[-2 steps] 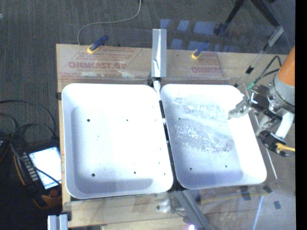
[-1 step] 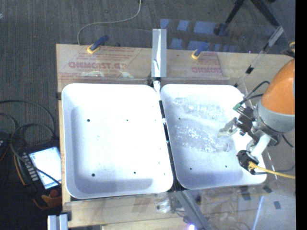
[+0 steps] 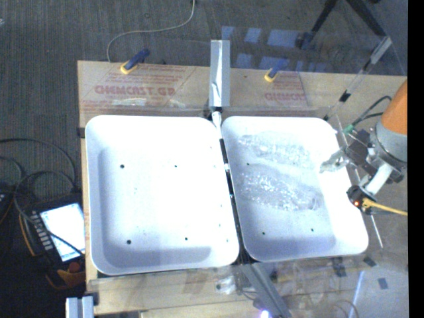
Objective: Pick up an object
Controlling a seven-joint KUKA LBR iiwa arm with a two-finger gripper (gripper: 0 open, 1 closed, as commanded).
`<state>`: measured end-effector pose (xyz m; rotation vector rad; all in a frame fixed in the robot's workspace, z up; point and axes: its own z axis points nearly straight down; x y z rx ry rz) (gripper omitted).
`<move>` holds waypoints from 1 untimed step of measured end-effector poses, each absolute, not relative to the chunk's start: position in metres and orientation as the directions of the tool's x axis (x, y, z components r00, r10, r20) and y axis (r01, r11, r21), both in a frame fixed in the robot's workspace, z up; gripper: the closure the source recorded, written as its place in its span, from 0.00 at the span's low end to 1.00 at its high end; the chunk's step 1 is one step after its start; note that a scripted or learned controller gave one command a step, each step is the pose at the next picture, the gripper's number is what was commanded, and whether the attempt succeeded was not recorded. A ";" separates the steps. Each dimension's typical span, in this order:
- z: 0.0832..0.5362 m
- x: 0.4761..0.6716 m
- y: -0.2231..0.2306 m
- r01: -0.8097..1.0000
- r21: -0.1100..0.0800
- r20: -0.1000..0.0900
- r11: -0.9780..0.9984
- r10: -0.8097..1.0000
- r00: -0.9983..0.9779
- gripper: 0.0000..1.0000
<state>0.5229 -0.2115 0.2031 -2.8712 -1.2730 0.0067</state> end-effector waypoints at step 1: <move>0.222 0.492 -0.216 0.513 -0.002 -0.004 -0.859 0.513 0.859 0.00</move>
